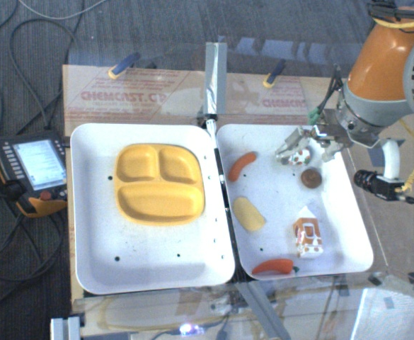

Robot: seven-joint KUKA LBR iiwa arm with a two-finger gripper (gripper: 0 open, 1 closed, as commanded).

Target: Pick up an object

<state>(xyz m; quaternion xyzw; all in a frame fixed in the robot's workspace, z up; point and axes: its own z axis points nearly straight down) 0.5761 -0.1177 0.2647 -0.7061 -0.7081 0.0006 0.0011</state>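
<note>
The surface [79,94] carries two shallow white bins side by side. The left white bin [93,261] contains one yellow plastic compartment tray [161,184], which lies flat near the bin's centre. The right white bin [348,250] contains five smaller objects.

The grey arm with the orange band [380,62] enters from the right and places the gripper [300,149] over the far part of the right bin. The gripper is low, near the bin floor, and whether it is wide or narrow cannot be told from the picture. No object is visibly held by it.

Objects in the right bin, largest to smallest:
- Pale yellow oblong piece [249,214], near the left wall, mid-bin.
- Orange and white box-shaped toy [308,236], near the front.
- Orange-red sausage shape [242,166], just left of the gripper.
- Red elongated piece [272,266], against the front wall.
- Small brown disc [311,178], just beside the gripper, on its near side.

Task status, as judged: no pick is complete. All five candidates rest on the bin floor. The brown disc and the orange-red sausage shape are the nearest targets. Remaining steps: close on one object, then lift it clear of the bin.
</note>
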